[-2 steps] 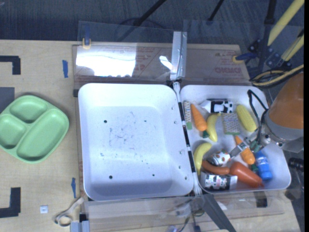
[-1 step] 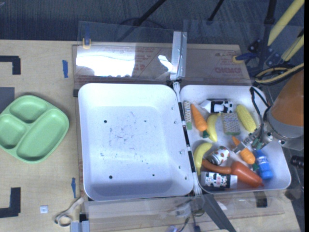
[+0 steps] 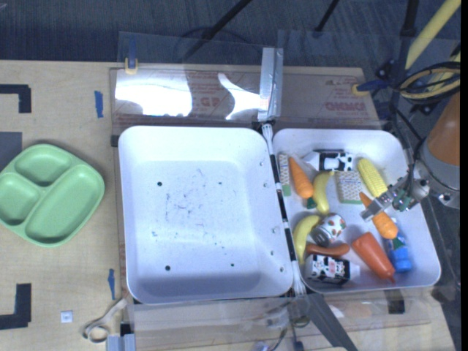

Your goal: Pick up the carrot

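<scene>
At the near side of the right bin (image 3: 292,142), a fat orange carrot (image 3: 373,256) lies on the floor. Its long axis slants from far-left to near-right, between a red sausage-like toy (image 3: 329,249) and a blue piece (image 3: 401,259). Just beyond it sits a smaller orange piece (image 3: 386,225), too small to tell whether it is a carrot or something else. The gripper (image 3: 384,203) hangs right above that piece, reaching in from the right over the bin's right half. Whether it is open or closed cannot be made out, and nothing is visibly held in it. From the gripper, the fat carrot lies nearer the camera and a touch to the left, close by. Farther back and well to the left, a second slim carrot (image 3: 300,178) lies beside a banana (image 3: 322,187), its length running roughly near to far. I judge the near carrot the easier target, with a grip taken across its slant.
</scene>
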Robot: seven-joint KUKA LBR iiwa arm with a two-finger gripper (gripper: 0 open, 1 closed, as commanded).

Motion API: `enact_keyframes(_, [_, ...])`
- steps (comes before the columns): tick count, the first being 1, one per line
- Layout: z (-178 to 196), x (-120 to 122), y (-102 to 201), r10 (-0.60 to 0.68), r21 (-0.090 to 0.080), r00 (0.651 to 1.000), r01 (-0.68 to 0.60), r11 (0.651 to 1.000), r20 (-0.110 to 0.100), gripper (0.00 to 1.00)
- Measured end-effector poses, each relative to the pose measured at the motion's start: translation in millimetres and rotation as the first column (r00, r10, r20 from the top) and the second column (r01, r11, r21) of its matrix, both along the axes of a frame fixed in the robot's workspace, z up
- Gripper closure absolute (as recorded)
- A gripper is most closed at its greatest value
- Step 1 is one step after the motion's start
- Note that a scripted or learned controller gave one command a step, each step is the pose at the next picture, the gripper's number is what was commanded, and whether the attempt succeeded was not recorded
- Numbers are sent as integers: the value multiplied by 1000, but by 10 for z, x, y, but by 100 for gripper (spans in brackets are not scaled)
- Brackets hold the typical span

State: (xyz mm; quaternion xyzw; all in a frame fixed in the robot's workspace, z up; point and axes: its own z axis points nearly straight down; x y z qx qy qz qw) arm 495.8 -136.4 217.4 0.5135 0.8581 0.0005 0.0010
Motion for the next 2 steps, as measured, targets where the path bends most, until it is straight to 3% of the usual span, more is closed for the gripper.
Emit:
enact_keyframes(1, [-1015,-88,-207,29,-2,999,-29,1000,16,100])
enact_keyframes(2, [83,42,683,-76,0,997,76,997,-1,100])
